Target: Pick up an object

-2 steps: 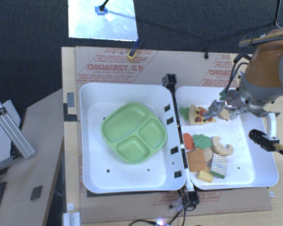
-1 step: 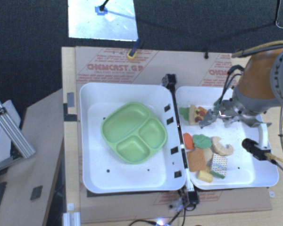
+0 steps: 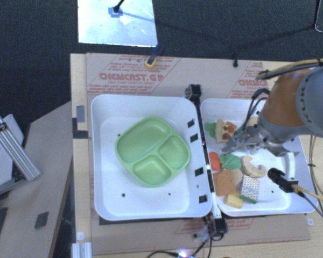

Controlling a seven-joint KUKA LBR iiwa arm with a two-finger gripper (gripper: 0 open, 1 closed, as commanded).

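The arm sits low over the right bin (image 3: pixel 296 200), its gripper (image 3: pixel 238 142) down among the toy food — right beside the pizza slice (image 3: pixel 225 129), with the green piece (image 3: pixel 231 160) just below it. Whether the tool has anything, or how wide it stands, I cannot tell — the wrist hides it. The risk here is crowding: the pizza slice touches its neighbours, so a closing grasp could nudge it aside or pinch two pieces. The green plate (image 3: pixel 152 150) lies well apart in the left bin (image 3: pixel 105 144).

Green plate (image 3: pixel 153 151) (pale), white bins (image 3: pixel 105 198).
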